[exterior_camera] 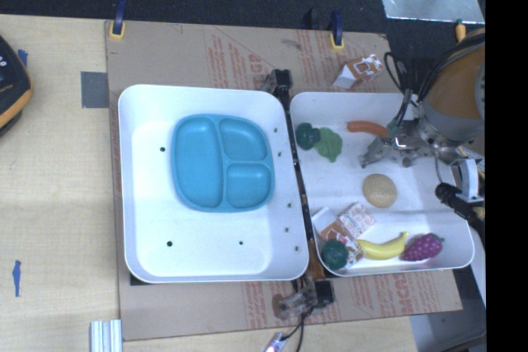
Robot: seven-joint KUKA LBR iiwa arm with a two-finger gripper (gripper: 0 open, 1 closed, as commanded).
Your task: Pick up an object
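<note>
- Two shallow white bins sat side by side on a cardboard sheet [206, 53] laid over the bench.
- The left bin [140, 251] held a blue divided plate [221, 161] with three compartments.
- The right bin [318, 107] held the loose objects: a dark green piece [308, 135] touching a lighter green leafy piece [330, 144] at the back left, an orange sausage-shaped item [366, 127] near the back wall, and a round tan item [380, 190] in the middle.
- Along the front wall lay a dark green ball [334, 255], a printed packet [351, 223], a banana [382, 246] and a purple grape bunch [421, 246], the banana and grapes touching.
- The arm [458, 95] reached in from the right; its gripper [388, 151] was low over the right bin, between the sausage-shaped item and the tan item.
- How far the claw was open could not be told, and nothing was seen in its hold.
- A second printed packet [358, 72] lay on the cardboard behind the right bin.
</note>
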